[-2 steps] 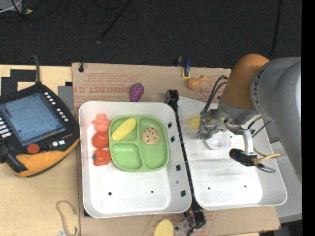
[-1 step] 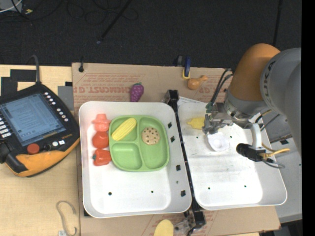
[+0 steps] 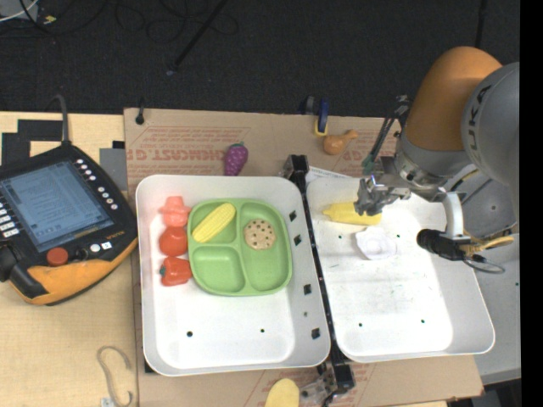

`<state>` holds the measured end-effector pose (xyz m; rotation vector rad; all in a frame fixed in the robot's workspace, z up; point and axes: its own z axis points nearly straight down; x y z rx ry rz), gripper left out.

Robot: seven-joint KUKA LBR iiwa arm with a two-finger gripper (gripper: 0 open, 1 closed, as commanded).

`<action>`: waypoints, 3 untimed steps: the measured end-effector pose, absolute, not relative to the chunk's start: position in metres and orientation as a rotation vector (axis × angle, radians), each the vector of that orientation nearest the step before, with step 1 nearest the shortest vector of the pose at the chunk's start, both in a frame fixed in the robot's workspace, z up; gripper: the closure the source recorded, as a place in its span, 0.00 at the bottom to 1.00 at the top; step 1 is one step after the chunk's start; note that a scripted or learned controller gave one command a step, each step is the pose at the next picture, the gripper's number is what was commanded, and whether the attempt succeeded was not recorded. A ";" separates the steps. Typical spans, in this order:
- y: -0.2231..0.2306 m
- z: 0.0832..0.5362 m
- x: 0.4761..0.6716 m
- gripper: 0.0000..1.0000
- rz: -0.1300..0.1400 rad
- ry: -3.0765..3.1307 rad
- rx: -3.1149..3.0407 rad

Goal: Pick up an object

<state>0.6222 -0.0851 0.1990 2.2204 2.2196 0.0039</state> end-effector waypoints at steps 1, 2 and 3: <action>-0.087 0.230 0.623 1.00 0.002 2.220 2.221; -0.048 0.234 0.601 1.00 -0.002 2.227 2.223; -0.004 0.219 0.570 1.00 -0.006 2.227 2.224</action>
